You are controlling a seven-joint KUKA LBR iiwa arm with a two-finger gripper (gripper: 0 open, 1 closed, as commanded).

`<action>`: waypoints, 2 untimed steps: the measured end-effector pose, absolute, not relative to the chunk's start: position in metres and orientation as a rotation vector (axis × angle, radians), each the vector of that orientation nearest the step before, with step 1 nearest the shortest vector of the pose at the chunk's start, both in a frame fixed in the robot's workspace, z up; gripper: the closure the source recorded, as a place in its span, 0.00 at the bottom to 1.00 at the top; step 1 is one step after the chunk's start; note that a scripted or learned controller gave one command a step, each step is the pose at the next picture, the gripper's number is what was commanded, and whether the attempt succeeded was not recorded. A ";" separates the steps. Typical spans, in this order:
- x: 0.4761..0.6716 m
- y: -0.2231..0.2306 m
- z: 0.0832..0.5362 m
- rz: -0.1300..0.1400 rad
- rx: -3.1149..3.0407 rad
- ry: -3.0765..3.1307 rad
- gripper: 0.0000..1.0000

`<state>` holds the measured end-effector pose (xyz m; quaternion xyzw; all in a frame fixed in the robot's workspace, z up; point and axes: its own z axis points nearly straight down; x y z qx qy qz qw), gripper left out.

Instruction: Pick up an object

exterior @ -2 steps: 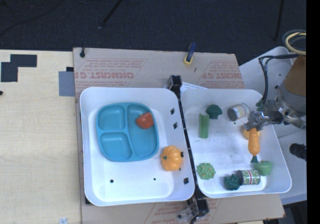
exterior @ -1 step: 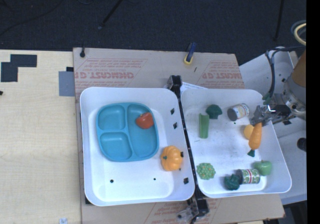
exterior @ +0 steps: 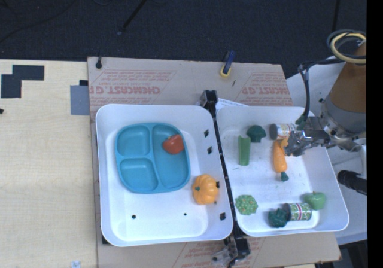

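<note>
My gripper [exterior: 297, 141] hangs low over the right bin [exterior: 263, 180], near its right side. Just to its left lies an orange carrot [exterior: 279, 157] with a green tip, touching or nearly touching it. A small bottle [exterior: 282, 130] lies just above the carrot. Further left in that bin are a dark green broccoli [exterior: 256, 133] and a green cucumber [exterior: 244, 150]. Along the bin's front lie a light green broccoli head [exterior: 246, 204], a dark teal piece [exterior: 277, 218], a labelled bottle [exterior: 299, 212] and a green apple [exterior: 316, 201].
The left bin [exterior: 106, 201] holds a blue divided plate [exterior: 140, 168] with a red fruit [exterior: 173, 144] in its top right compartment. An orange pumpkin-like toy [exterior: 205, 189] sits by the divider. The arm's body [exterior: 350, 93] stands off the right bin's right edge.
</note>
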<state>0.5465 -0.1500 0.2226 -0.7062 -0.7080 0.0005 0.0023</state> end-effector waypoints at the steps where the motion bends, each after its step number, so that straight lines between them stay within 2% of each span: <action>1: 0.535 -0.090 0.230 0.001 -2.212 -2.224 1.00; 2: 0.523 -0.034 0.238 0.002 -2.212 -2.224 1.00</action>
